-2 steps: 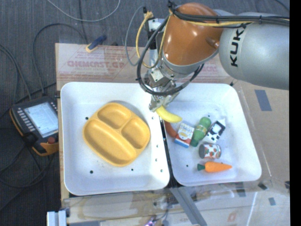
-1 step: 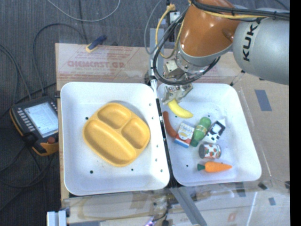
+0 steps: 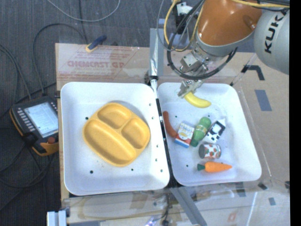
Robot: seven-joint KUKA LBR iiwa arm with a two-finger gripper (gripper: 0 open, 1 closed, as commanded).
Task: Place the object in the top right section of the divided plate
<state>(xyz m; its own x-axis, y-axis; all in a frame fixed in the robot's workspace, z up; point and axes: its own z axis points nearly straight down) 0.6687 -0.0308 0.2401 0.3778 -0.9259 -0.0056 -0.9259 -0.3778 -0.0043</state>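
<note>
Fingers [image 3: 189, 88] hang just over the stem end of the banana [image 3: 197, 100], at the back of the right bin [image 3: 244, 126]; they look slightly parted, tips touching or nearly touching the fruit, but nothing sits clearly between them, so no grip is shown.

Taking the banana as the landmark and going near to far: closest to the camera, in front of it, lies a toy carrot [image 3: 214, 167], with a small can [image 3: 209, 151] just behind that. Next come a small carton [image 3: 185, 134], a green bottle [image 3: 201, 129] and a black-and-white piece [image 3: 217, 130], clustered together just in front of the banana. A red sausage [image 3: 169, 124] lies to its left-front along the bin wall. Well to the banana's left, in the left bin [image 3: 75, 173], rests the yellow divided plate [image 3: 117, 133], turned at an angle.

My judgement: the step in hand is the pick. To do it well, the fingers should straddle the banana across its narrow width, nearer its middle than its tip, since a curved, smooth body tends to swivel or squirt out. Lift straight, clear the wall between the bins, then release low over the plate's top right section.
</note>
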